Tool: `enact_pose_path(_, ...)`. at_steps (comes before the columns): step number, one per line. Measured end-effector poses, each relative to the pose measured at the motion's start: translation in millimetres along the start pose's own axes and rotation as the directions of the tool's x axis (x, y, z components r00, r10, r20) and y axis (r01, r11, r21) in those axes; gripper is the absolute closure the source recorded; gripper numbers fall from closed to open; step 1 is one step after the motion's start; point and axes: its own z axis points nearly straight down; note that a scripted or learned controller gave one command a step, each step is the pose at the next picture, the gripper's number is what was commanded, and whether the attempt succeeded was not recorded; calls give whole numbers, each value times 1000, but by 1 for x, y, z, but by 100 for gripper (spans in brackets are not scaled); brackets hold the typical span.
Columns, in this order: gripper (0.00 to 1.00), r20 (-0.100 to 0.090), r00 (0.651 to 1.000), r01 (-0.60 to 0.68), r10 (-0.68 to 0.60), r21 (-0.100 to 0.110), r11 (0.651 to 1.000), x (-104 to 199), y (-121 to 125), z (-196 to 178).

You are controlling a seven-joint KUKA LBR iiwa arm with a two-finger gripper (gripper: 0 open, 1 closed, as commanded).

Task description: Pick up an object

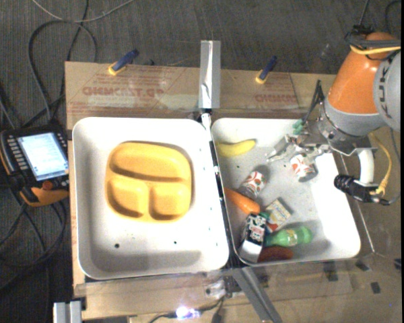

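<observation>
1. Arm enters from the right, orange band above the wrist, reaching over the upper right part of the right bin.
2. End effector sits low over the right bin's upper area, metal parts pointing left; can't tell its state, too cluttered and small.
3. Small red-and-white object lies just beside/under the end effector; can't tell if it is touching or gripped.
4. Yellow banana at the right bin's top left, near the divider, apart from the end effector.
5. Red-and-white can near the bin's middle, tilted.
6. Orange carrot lies diagonally by the bin's left wall, below the can.
7. Small box just right of the carrot.
8. Black-and-white carton below the carrot, near the bottom left corner.
9. Green bottle lies on its side at the bottom, touching a dark red item beneath it.
10. Left bin holds a yellow divided tray, roughly centred.
11. Tabletop has two blue-and-yellow clamps on its far edge.
12. Handheld pendant with lit screen on the floor at left.
</observation>
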Motion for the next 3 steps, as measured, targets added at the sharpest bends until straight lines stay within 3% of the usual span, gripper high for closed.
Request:
enact_pose_path(1, 0, 2, 998, -63, 63, -1, 998, -44, -6, -12)
enact_pose_path(2, 0, 7, 994, -107, 107, 1, 994, -56, -12, 28)
enact_pose_path(3, 0, 2, 998, -59, 59, -3, 998, -61, 32, 103)
